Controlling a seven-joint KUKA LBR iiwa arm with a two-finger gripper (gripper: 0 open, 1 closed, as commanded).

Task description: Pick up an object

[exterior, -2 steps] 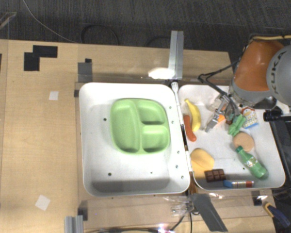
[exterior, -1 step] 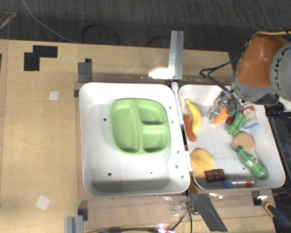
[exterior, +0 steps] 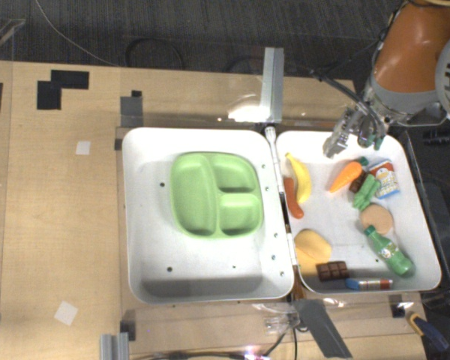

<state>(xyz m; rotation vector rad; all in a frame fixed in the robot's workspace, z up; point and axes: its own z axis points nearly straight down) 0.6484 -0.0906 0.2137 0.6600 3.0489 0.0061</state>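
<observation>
Camera view, green tray (exterior: 214, 193) in left bin (exterior: 146, 272), toy food in right bin (exterior: 424, 265)

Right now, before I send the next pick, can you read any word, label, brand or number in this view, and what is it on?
No text can be read here.
Small carton in the right bin: printed front, too blurred to read.
Green bottle: pale label, too small to read.
Arm: a white part at the right edge shows dark marks, cut off and unreadable.
</observation>
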